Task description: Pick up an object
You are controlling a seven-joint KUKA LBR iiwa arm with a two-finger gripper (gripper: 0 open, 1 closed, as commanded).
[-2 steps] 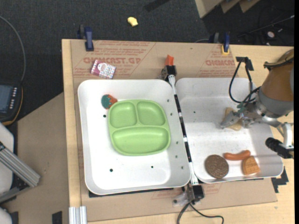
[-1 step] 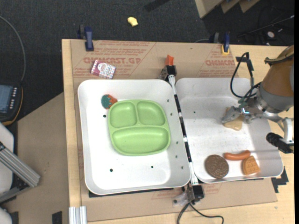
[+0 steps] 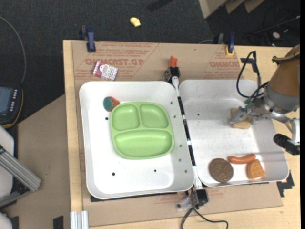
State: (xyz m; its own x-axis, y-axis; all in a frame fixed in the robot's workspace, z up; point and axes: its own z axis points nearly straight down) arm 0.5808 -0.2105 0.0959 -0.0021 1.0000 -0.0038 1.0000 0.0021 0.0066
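In the right bin (image 3: pixel 209 128), a tan bread-like piece (image 3: pixel 241 123) lies near the middle right. My gripper (image 3: pixel 246 114) is down right over it, touching or nearly touching its top, and part of the piece is hidden under the gripper. Along the bin's front edge lie a round brown patty (image 3: pixel 221 170), an orange sausage (image 3: pixel 242 159) and an orange waffle piece (image 3: pixel 256 170).
The left bin (image 3: pixel 95 166) bears a green divided plate (image 3: pixel 141 130), with a small green and orange toy (image 3: pixel 111 103) by its back left corner. The arm's orange band (image 3: pixel 288 78) hangs over the right bin's right edge. A black cable (image 3: pixel 249 75) loops behind the gripper.
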